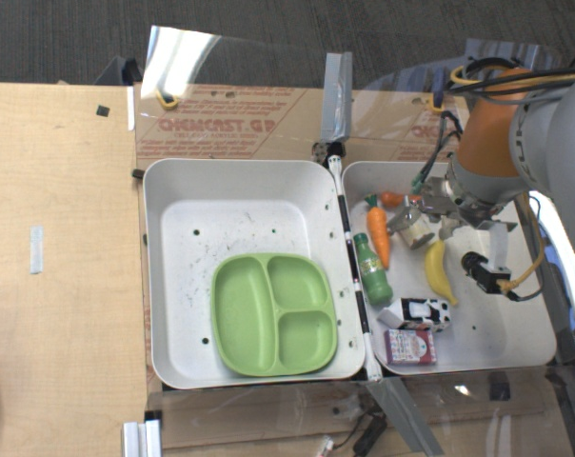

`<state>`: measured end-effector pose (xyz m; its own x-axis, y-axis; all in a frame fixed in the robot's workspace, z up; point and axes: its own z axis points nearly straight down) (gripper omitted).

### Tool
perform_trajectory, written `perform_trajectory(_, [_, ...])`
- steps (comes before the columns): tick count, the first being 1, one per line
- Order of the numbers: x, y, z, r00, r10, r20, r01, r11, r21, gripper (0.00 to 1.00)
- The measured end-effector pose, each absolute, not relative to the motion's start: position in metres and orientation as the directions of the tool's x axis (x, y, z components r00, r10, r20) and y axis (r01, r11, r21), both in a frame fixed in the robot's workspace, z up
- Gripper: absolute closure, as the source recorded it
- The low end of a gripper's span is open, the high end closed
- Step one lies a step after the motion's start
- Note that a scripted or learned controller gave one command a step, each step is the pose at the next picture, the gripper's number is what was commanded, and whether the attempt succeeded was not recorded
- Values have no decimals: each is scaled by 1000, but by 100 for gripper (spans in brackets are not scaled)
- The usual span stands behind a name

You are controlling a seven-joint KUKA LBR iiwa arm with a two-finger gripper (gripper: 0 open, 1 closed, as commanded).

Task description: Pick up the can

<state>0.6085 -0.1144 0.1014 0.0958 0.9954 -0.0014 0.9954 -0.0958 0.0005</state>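
End effector (423,219) low in the right bin (516,350), at its upper middle, below the grey wrist and orange band of the arm (492,141). Finger spread: cannot tell, the wrist body covers them from above.

Can (408,227): silver-grey, lying tilted, right at the end effector's tip. Touching or merely beside it, unclear. Whether it sits between the fingers cannot be made out.

Close by, same bin: banana (437,271) just below and right of the can. Carrot (379,235) to the can's left, lengthwise. Green bottle (371,269) beside the carrot, against the bin's left wall. Small orange-red item (390,199) at upper left, identity unclear. Black-and-white toy (427,312) lower centre; pinkish carton (409,347) below it near the front wall.

Left bin (173,255): green divided plate (273,312), three compartments, lying toward the front right.

Surface (59,255): light wood, left of the bins.
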Motion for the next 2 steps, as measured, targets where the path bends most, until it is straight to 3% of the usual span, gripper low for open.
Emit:
perform_trajectory(1, [608,-116,109,97,995,-1,995,-97,-1,100])
perform_trajectory(2, [637,-55,191,284,959,-3,959,-284,-2,100])
